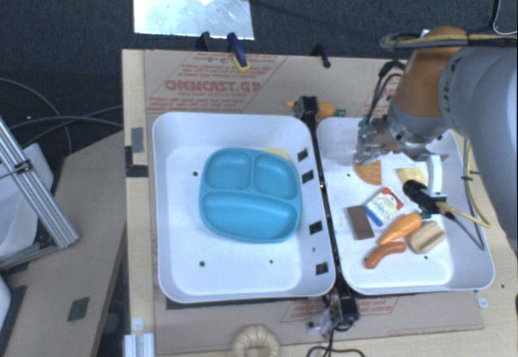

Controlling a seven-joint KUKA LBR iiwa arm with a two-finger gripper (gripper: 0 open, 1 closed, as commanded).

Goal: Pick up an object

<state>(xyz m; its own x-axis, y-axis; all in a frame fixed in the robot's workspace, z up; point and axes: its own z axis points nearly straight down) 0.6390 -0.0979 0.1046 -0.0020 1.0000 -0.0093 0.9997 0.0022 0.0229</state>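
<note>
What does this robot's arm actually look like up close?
The arm is a thick, rounded tube, smooth light grey, with an orange band above the wrist. Thin dark cables loop beside that band. It ends in a small, grey metal gripper, far narrower than the arm.

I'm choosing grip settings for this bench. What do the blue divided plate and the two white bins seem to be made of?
Blue divided plate: looks like moulded plastic, matte to satin, judging by its uniform colour, rounded compartment ridges and soft sheen. Left bin and right bin: probably thin formed plastic, smooth and slightly glossy, with rounded corners and raised rims, though coated metal cannot be ruled out.
</note>
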